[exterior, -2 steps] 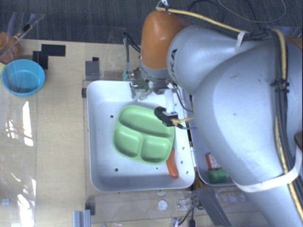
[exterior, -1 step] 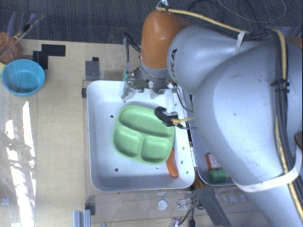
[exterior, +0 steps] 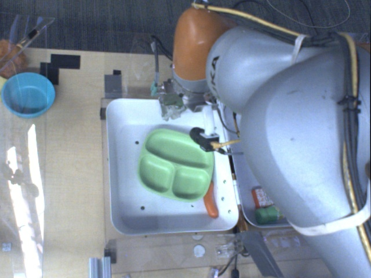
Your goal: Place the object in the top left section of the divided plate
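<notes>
Across the right side, the grey arm (exterior: 290,126) hides most of the right bin (exterior: 248,214), where a green object (exterior: 268,215) shows. The left bin (exterior: 124,184) holds a green divided plate (exterior: 174,165). An orange carrot-like object (exterior: 211,204) lies just beside the plate's near right edge, outside it. The gripper (exterior: 171,103) hangs at that bin's far rim; whether it is open or closed cannot be told.

the glossy grey rounded arm (exterior: 290,132) wears a broad orange band (exterior: 194,45). a pale yellow cable (exterior: 255,19) runs along it, and the small end effector (exterior: 171,104) is grey metal.
</notes>
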`<state>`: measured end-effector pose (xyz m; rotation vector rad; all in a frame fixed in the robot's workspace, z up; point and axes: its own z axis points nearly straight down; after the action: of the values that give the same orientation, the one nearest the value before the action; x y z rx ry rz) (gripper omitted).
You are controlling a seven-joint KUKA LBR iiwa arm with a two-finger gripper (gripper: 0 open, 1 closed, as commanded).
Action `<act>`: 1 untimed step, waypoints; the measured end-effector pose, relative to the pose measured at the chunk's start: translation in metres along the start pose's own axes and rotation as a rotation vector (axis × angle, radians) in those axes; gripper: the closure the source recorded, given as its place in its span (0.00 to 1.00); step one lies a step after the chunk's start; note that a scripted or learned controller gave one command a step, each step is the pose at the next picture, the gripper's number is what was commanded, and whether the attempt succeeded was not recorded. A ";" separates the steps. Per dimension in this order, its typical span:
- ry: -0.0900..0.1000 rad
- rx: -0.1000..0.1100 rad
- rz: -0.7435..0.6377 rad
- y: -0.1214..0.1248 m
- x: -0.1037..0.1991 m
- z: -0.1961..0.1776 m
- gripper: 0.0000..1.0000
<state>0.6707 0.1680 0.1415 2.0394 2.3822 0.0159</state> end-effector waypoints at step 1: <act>0.002 -0.019 -0.186 -0.023 0.042 0.024 1.00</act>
<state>0.6414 0.2059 0.1169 1.8019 2.5519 0.0404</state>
